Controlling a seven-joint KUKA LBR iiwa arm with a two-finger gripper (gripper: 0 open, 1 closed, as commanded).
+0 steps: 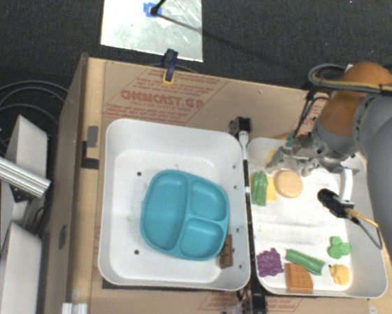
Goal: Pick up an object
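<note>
Lump (289, 184), round, pale tan, just beside end effector (293, 163)

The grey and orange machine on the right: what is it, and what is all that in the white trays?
It is a robot arm, seen by one camera fixed above the bench, looking down at a slant. The gripper, its claw, sits over the far end of the right bin, just above a pale round toy. That bin also holds a toy corn cob, purple grapes, a green vegetable and an orange block. The left bin holds a teal divided plate. I cannot tell that anything is held yet.
</note>
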